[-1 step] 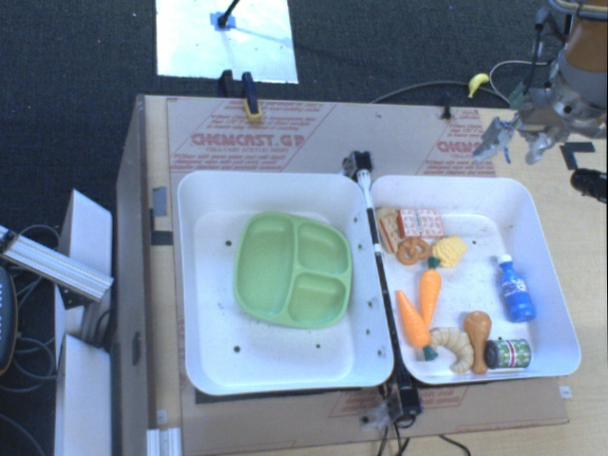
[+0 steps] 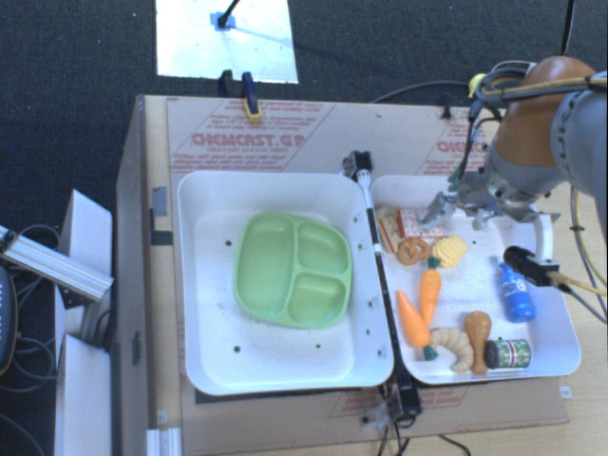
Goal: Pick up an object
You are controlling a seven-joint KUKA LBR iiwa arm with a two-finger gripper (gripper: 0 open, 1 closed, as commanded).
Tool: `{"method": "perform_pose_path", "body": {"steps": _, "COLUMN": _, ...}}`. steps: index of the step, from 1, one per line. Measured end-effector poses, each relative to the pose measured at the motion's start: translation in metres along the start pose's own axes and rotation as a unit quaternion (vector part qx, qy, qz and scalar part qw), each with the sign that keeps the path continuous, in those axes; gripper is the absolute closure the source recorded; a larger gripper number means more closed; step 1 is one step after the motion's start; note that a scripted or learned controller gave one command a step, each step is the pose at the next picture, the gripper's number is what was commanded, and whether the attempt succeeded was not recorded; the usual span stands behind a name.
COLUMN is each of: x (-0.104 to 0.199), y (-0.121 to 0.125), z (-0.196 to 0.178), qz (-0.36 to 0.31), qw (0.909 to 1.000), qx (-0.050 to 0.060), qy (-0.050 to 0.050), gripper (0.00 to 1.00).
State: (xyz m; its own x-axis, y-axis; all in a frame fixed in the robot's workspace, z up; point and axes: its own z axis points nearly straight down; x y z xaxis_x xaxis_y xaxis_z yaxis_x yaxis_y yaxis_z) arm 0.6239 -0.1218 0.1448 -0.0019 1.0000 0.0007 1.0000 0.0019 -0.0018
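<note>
Pretzel point(image 2: 413, 250) lies just below-left of the jaws point(image 2: 439, 207).

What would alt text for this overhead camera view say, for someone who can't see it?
A grey robot arm reaches from the right, its hand above the right white bin of toy food: carrots, pretzel, corn, blue bottle. The left bin holds a green divided plate.

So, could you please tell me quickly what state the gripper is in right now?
Gripper: low over the right bin, above the cracker box; its state cannot be told.
</note>
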Motion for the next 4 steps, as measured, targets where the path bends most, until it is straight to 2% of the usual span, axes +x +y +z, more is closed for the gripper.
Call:
{"method": "perform_pose_path", "body": {"steps": 1, "x": 0.014, "y": -0.055, "z": 0.003, "qz": 0.000, "qw": 1.0000, "qx": -0.001, "qy": 0.000, "gripper": 0.00}}
{"method": "perform_pose_path", "body": {"steps": 2, "x": 0.027, "y": -0.065, "z": 0.052, "qz": 0.001, "qw": 1.0000, "qx": -0.001, "qy": 0.000, "gripper": 0.00}}
{"method": "perform_pose_path", "body": {"steps": 3, "x": 0.027, "y": -0.064, "z": 0.041, "qz": 0.000, "qw": 1.0000, "qx": -0.002, "qy": 0.000, "gripper": 1.00}}
{"method": "perform_pose_path", "body": {"steps": 4, "x": 0.084, "y": -0.019, "z": -0.040, "qz": -0.001, "qw": 1.0000, "qx": -0.003, "qy": 0.000, "gripper": 1.00}}
